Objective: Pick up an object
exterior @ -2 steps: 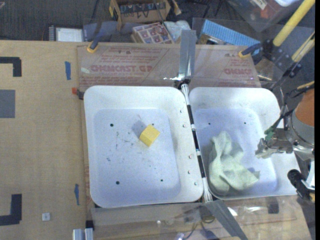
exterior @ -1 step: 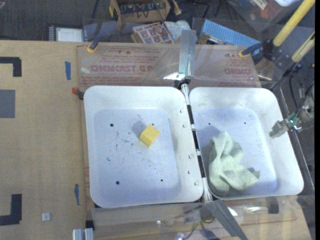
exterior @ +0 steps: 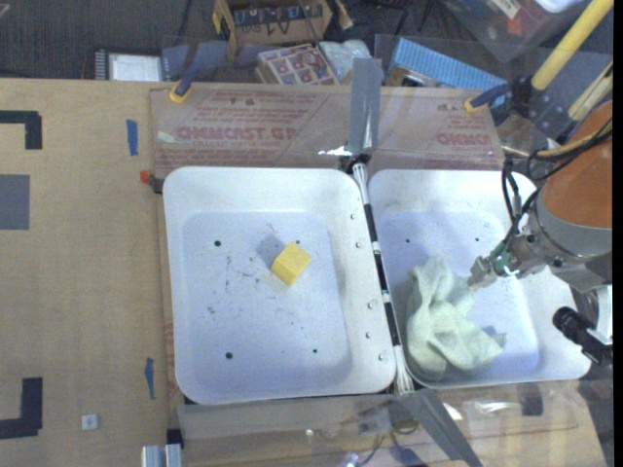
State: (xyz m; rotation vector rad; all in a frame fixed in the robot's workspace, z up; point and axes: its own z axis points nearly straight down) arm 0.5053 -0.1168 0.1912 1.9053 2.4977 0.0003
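Note:
A small yellow block [exterior: 290,263] lies in the middle of the left white bin [exterior: 195,202]. A crumpled pale green cloth [exterior: 443,324] lies in the right white bin [exterior: 438,188], toward its front left. My gripper [exterior: 484,269] reaches in from the right and hangs low over the right bin, just past the cloth's upper right edge. Its tip is close to the cloth, but I cannot make out contact. The grey arm with its orange band [exterior: 584,188] fills the right side above it.
A metal divider [exterior: 365,115] runs between the bins at the back. Cardboard sheets [exterior: 253,134] lie behind both bins. Cables [exterior: 511,197] hang near the arm. Clutter of boxes sits beyond the bench at the top.

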